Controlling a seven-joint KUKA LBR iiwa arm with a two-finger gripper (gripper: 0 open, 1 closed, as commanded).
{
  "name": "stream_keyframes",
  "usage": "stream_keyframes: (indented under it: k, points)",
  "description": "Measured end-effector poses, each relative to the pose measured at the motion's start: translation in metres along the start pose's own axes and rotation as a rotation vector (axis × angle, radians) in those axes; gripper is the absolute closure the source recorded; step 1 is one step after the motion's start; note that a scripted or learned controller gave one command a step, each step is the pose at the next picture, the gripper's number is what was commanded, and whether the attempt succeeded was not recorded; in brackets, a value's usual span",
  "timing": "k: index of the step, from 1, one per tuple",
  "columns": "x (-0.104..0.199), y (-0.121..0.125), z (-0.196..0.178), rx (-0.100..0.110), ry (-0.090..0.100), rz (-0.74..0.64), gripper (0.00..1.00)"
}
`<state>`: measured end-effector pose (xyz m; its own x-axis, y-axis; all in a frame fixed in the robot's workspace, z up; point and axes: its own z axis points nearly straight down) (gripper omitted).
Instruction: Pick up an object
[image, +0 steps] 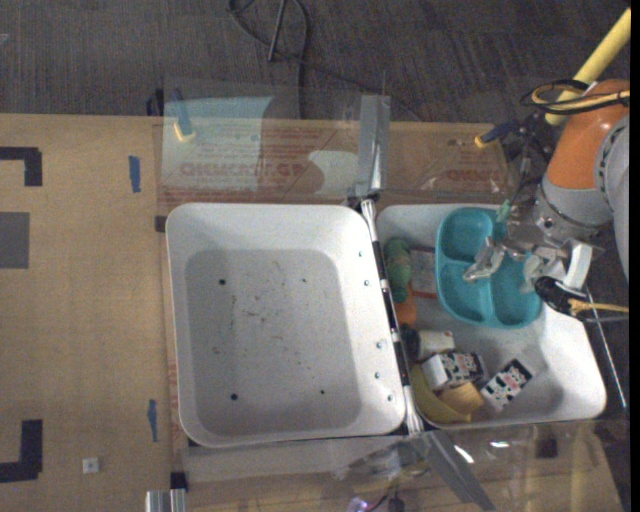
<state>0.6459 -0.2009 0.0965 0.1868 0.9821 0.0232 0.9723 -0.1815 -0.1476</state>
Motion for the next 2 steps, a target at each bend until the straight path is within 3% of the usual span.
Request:
stream_keyframes:
  k: [1,2]
  points:
    - [0.000,0.011,-0.068,-0.143,-0.012,0.122,0.00]
    - [-0.005,0.000,-0.160,-0.152,-0.017,0.100,0.00]
